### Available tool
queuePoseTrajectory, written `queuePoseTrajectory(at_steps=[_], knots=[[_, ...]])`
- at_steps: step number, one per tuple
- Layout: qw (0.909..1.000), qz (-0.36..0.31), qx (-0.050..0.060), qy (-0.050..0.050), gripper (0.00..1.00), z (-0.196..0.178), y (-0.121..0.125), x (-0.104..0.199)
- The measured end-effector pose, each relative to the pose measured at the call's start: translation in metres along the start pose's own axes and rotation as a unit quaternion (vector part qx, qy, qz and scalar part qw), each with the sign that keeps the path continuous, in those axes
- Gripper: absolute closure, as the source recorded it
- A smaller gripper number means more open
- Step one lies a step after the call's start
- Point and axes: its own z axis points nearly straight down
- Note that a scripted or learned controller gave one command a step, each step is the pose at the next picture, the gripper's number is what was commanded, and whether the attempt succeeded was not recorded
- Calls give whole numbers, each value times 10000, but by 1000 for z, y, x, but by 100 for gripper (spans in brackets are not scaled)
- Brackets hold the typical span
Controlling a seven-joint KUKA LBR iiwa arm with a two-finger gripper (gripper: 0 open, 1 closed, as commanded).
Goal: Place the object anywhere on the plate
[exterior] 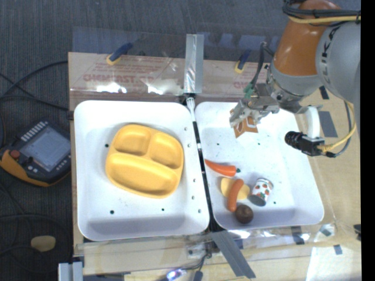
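A yellow divided plate (pixel 145 160) lies in the left bin (pixel 88 215). My gripper (pixel 246 120) hangs over the back part of the right bin (pixel 304 209), to the right of the plate. A small orange-brown object (pixel 246 128) sits between its fingers, lifted off the bin floor, and the fingers are shut on it. The grey arm with its orange band (pixel 299 45) comes in from the upper right.
Near the front of the right bin lie a carrot (pixel 221 168), a yellow piece (pixel 227 186), an orange sausage-like piece (pixel 235 194), a white patterned item (pixel 261 192) and a dark brown ball (pixel 244 213). A raised divider (pixel 198 157) separates the bins.
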Motion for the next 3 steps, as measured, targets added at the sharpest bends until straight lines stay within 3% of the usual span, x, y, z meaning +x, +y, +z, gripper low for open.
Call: queuePoseTrajectory(at_steps=[1,2,3], knots=[[9994,-346,8,11,100,44,39,63],[9987,-510,9,12,100,59,40,150],[9987,-510,6,12,0,58,40,150]])
